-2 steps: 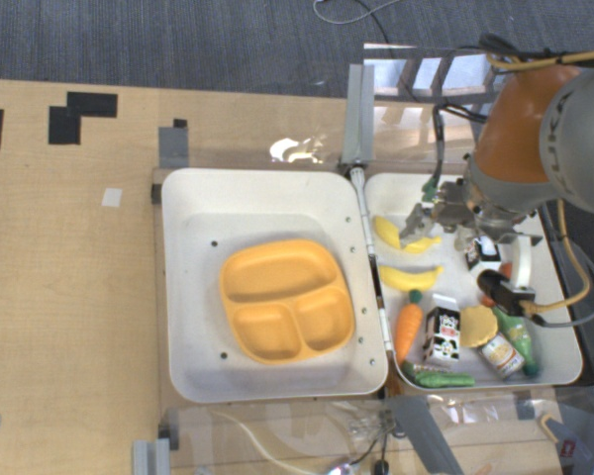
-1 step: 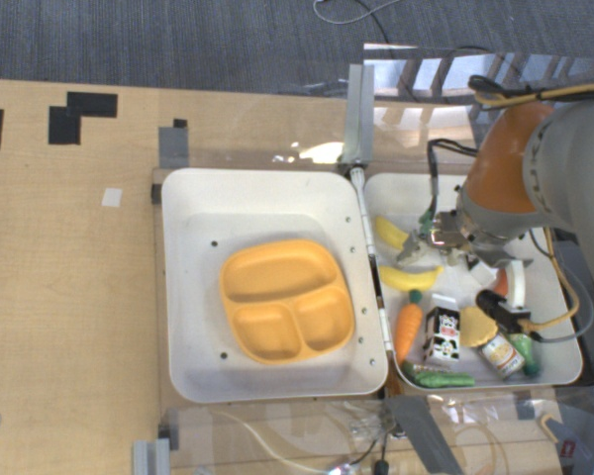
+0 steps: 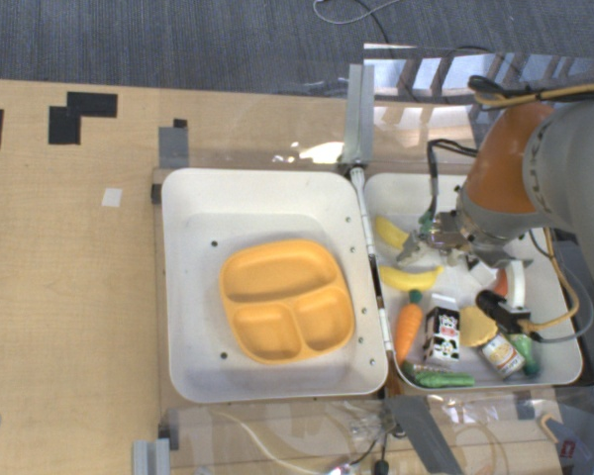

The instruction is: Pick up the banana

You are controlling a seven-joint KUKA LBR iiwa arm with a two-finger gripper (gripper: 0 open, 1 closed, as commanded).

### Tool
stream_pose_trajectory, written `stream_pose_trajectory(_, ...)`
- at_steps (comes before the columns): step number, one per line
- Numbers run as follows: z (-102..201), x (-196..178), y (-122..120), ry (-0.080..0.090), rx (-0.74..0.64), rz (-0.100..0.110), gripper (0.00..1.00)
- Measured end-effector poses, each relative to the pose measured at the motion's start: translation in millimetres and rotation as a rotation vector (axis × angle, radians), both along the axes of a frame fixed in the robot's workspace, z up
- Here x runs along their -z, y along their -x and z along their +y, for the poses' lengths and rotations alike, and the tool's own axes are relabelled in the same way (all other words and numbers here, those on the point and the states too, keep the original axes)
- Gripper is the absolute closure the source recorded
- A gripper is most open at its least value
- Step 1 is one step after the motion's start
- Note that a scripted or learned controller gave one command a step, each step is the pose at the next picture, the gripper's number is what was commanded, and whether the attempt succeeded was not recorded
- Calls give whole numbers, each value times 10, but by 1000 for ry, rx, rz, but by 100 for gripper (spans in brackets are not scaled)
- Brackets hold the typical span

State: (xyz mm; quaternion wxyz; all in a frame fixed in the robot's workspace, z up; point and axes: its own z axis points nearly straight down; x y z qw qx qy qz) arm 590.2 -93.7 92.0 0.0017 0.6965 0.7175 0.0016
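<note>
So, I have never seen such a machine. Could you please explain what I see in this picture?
One camera looks down at a slant on a bench with two white bins. The grey and orange shape at the right is a robot arm; its gripper is down in the right bin, over the banana. I cannot tell if it holds anything. That bin also has a carrot, a small carton and other toy foods. The left bin holds an orange divided plate.
</note>
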Motion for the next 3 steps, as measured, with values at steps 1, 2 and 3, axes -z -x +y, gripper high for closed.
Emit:
stream_pose_trajectory(1,13,-124,-22,0,-3,-6,100)
stream_pose_trajectory(2,649,-950,-486,-1,102,-2,100)
stream_pose_trajectory(3,-13,-617,-525,1,115,1,100)
